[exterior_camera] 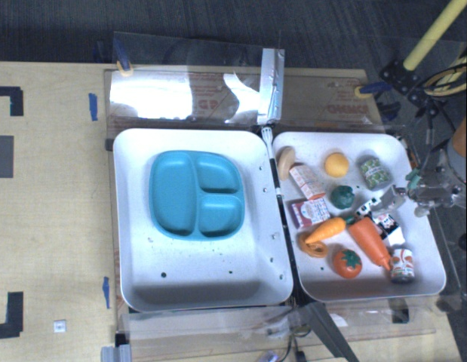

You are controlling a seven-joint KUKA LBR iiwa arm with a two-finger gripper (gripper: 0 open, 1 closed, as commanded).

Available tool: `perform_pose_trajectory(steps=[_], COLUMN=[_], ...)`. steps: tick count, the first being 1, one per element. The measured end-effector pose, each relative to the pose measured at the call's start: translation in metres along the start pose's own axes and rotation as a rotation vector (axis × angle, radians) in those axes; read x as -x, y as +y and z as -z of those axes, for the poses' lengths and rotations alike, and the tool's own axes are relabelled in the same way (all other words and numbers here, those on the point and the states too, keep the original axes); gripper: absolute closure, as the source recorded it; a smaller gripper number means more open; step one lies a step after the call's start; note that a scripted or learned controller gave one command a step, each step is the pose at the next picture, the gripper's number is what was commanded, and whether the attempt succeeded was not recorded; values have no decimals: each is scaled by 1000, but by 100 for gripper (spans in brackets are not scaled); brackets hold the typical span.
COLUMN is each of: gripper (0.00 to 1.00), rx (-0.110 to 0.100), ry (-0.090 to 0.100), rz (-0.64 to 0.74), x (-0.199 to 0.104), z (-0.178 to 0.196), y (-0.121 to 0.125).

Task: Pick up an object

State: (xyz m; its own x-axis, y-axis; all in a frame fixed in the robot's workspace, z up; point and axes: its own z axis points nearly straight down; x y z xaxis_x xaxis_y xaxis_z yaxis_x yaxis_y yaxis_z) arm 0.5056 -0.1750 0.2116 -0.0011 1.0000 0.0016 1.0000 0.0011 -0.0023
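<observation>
left bin (pixel 135 277): a white bin is seen on the left side of the bench. a blue plate (pixel 196 194) with three parts is laid in it, toward the back.
right bin (pixel 429 274): a white bin is set just beside the left one. many small toys are kept in it.
big carrot (pixel 370 242): an orange toy carrot is laid near the middle of the right bin, slanted, with its tip toward the front.
small carrot (pixel 326 230): a smaller orange carrot is laid to the left of the big one, close to it.
tomato (pixel 347 262): a red toy tomato with a green top is found in front of the carrots.
yellow ball (pixel 336 164): a round yellow thing is seen near the back of the right bin.
green bag (pixel 375 171): a small green spotted thing is placed to the right of the yellow ball.
dark green ball (pixel 342 196): a round dark green thing is seen in front of the yellow ball.
small can (pixel 402 265): a little can is laid at the front right, just past the big carrot's tip.
claw (pixel 431 191): the grey claw is seen at the right edge of the right bin, apart from the toys. nothing is seen held in it. whether it is open or closed cannot be told.
</observation>
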Motion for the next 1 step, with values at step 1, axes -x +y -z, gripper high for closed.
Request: perform_pose_trajectory(steps=[1], gripper=[100], rx=[3], ry=[-1], rz=[0], x=[0], z=[10], y=[1])
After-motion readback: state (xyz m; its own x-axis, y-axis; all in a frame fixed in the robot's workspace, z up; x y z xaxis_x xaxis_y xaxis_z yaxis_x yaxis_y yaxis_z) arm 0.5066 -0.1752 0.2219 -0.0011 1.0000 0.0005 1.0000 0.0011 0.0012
